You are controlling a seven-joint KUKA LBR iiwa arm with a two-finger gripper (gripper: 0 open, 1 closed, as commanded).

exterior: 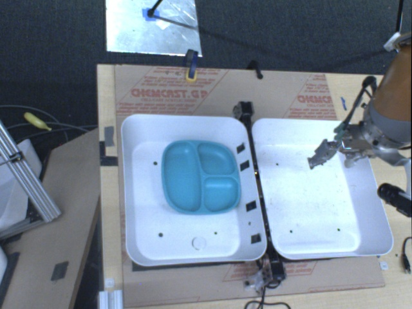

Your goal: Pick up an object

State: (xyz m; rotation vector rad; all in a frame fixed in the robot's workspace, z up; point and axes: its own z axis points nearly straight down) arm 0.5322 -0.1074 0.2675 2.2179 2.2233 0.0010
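Observation:
A blue divided plate (pixel 199 176) lies flat in the middle of the left bin (pixel 138 192). A small pale round disc (pixel 198 242) rests near that bin's front wall. My gripper (pixel 335 156) hangs over the upper right part of the right bin (pixel 309 230), far from the plate. It looks open, and nothing shows between its fingers. The arm's grey body and orange band enter from the right edge.
Both bins sit on a cardboard sheet (pixel 212 89) on the bench. Black clips (pixel 244 111) join the bins along the middle divider. A yellow-handled clamp (pixel 191 66) holds the cardboard's far edge. A metal frame (pixel 26 179) stands at the left.

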